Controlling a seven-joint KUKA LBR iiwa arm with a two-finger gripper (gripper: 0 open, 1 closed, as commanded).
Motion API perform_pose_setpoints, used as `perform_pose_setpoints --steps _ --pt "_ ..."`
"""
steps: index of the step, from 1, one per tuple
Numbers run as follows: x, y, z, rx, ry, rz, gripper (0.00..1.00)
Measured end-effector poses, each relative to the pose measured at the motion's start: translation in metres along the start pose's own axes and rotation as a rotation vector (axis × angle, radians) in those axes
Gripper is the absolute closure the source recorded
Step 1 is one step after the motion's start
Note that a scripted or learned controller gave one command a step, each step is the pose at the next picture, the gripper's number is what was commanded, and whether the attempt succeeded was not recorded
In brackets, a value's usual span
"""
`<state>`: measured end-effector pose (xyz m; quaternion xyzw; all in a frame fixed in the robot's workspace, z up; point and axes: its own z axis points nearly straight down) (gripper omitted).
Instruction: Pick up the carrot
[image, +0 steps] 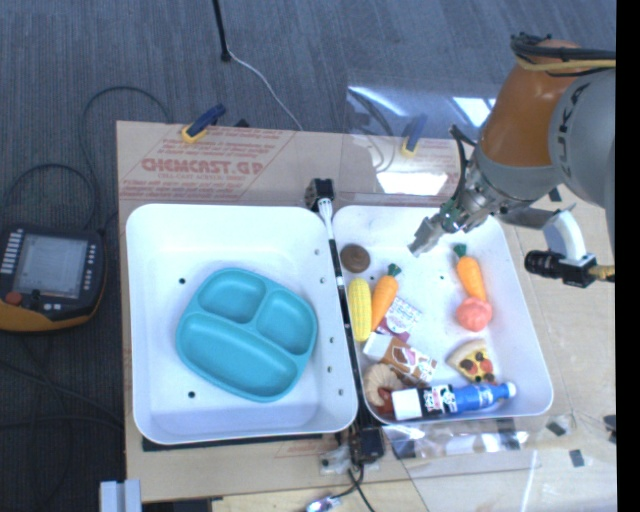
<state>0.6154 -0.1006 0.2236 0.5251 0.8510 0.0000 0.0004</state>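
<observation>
Two carrots lie in the right bin (525, 330). One carrot (471, 276), orange with a green top, lies near the right wall, just above a pinkish-red round toy (475, 313). The other carrot (383, 298) lies beside a yellow corn cob (359, 308) near the left wall. My gripper (435, 238) hangs over the upper middle of the right bin, between the two carrots and a little above both. It is open, with nothing between its fingers.
The right bin also holds a brown disc (354, 259), a pizza slice toy (472, 360), a blue-and-white bottle (455, 398) and several small packets (400, 352). The left bin (160, 240) bears a teal divided plate (247, 332). A pendant (48, 275) lies at far left.
</observation>
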Motion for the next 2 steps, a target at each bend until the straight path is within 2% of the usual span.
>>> perform_pose_setpoints --steps 1,2 --pt "-0.093 -0.041 0.12 0.008 0.004 -0.341 1.0" --pt "-0.023 -0.052 0.044 -0.006 -0.005 -0.327 1.0"
